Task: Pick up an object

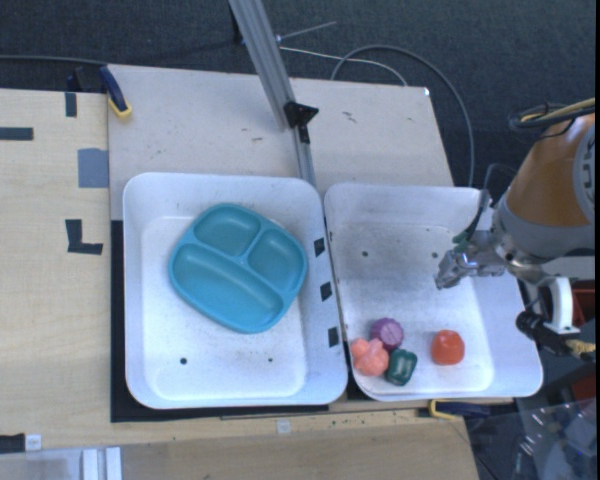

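The right bin point(400, 218) holds a purple ball-like piece point(386, 332), an orange-pink piece point(369, 356), a dark green piece point(401, 367) and a red-orange piece point(447, 347), all clustered near its front edge. My gripper point(452, 271) hangs over the right side of this bin, behind and a little above the red-orange piece in the view. Nothing shows between its fingers. The grey arm with its orange band point(552, 183) comes in from the right.
The left bin point(145, 298) carries a teal divided plate point(239, 266). A slanted metal rail point(270, 53) runs down to the gap between the bins. Cables point(450, 88) lie behind the right bin on the bench.
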You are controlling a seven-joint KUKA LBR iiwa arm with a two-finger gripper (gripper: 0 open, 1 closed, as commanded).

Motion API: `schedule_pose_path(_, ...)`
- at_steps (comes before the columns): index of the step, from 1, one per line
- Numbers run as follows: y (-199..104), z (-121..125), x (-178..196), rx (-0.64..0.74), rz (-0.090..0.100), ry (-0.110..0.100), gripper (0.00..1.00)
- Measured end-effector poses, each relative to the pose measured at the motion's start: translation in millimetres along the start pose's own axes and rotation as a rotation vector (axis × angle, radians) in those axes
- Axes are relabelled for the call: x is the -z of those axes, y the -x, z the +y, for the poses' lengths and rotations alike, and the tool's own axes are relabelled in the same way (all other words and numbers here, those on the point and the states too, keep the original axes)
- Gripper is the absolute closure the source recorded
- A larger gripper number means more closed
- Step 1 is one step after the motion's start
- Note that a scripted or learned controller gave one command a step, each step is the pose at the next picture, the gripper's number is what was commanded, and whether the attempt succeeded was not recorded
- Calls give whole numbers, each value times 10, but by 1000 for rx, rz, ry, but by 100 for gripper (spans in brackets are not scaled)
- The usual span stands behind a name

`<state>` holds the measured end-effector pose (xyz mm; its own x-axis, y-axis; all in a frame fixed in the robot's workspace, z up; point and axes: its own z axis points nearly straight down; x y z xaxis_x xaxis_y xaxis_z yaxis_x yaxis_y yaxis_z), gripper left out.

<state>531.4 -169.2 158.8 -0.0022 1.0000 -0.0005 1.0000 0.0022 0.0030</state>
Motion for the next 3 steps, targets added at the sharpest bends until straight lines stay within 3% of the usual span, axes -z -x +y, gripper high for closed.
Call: schedule_pose_path(3,-63,65,1426,0,-1,0,100)
